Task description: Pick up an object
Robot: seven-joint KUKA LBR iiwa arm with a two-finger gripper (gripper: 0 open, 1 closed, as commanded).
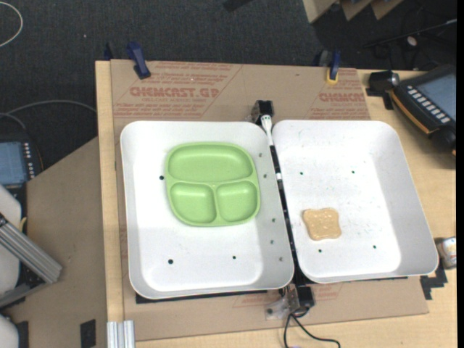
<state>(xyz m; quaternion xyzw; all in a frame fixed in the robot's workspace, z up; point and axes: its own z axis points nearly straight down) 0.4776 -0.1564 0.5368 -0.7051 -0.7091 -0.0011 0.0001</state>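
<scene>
Tan toast-shaped piece (pixel 321 224), flat, in right bin (pixel 377 151)

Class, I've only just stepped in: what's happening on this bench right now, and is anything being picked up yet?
Nothing is being handled at this moment. Two shallow white bins sit side by side on the bench. The left bin holds a green divided plate with three compartments, lying flat. The right bin holds a small tan piece shaped like a slice of toast, toward its front left. Both things lie untouched, so the pick-up has not yet started.
</scene>
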